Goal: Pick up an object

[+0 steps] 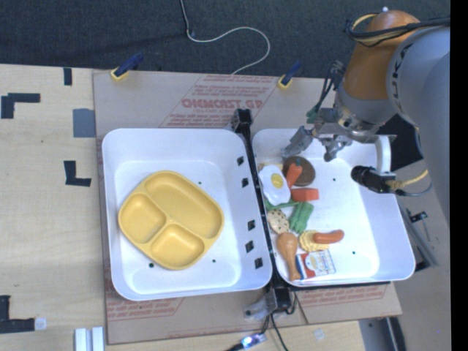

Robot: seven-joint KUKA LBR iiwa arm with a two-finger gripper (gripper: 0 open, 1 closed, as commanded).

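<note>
Arm point(395, 57) comes in from the right, gripper point(316, 143) hanging over the back of the right bin point(365, 218). Fingers point(299, 139) spread wide, nothing btwn them. Toy food piled along that bin's left side: brown patty point(301, 170) just under the gripper, fried egg point(273, 182), carrot point(305, 194), green veg point(299, 216), drumstick point(287, 247), hot dog point(326, 236), small carton point(319, 263). Left bin point(131, 152) has a yellow tray point(170, 219) w/ three sections.
</note>
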